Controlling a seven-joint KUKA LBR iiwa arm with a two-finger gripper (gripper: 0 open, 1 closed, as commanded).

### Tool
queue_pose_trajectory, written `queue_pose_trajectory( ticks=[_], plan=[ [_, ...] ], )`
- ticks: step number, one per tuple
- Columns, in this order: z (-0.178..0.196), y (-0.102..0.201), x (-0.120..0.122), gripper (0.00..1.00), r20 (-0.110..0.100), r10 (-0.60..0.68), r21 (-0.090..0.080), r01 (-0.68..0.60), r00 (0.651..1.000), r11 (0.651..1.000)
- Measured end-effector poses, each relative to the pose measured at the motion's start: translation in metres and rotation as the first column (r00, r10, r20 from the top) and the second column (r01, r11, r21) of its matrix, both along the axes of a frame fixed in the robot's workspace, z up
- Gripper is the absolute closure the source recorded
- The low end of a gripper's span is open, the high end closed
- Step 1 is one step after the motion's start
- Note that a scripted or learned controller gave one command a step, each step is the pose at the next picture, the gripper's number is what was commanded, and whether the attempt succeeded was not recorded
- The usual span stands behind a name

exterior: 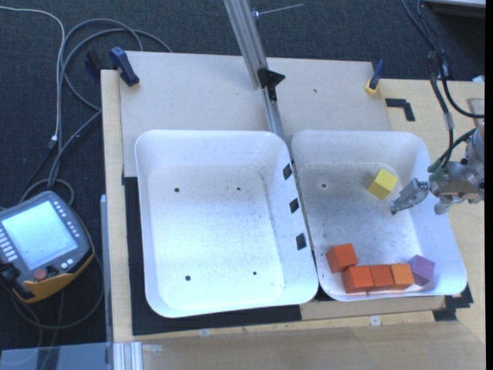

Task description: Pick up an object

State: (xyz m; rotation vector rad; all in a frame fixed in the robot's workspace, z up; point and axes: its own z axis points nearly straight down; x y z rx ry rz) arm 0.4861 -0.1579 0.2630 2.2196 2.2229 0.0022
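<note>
Camera view, looking down at a slant on the bench [231,79]. Two shallow white bins sit side by side: the left bin [154,160] and the right bin [339,145], touching along their inner walls.

Gripper [406,198] enters from 3 o'clock, over the right bin's 3 o'clock side. Its grey tip hangs just beside the yellow block [383,183], at that block's 4 o'clock; whether they touch cannot be told. Whether the tip is spread or closed cannot be told either: it reads as a single grey shape. Nothing is seen gripped in it.

Yellow block: in the right bin, toward 1 o'clock from the bin's centre, standing alone, well apart from the other blocks.

Along the right bin's 6 o'clock wall lies a cluster. An orange block [341,257] sits at the cluster's 10 o'clock end. A row of orange blocks [377,277] lies just below it, touching one another. A purple block [421,268] sits at the row's 3 o'clock end, close against it.

Off the bench at 9 o'clock, a handheld control pendant [38,241] rests on the dark floor, with cables near it. A metal pole [246,33] rises from 12 o'clock, between the bins. A blue clamp [123,64] grips the bench at its 10 o'clock corner.
</note>
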Motion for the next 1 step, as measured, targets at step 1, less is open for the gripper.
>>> queue_pose_trajectory(
  ticks=[1],
  plan=[
    [-0.1545,-0.0107,0.0255,0.00,-0.009,-0.001,0.003,0.001,1.000,1.000]
  ],
)
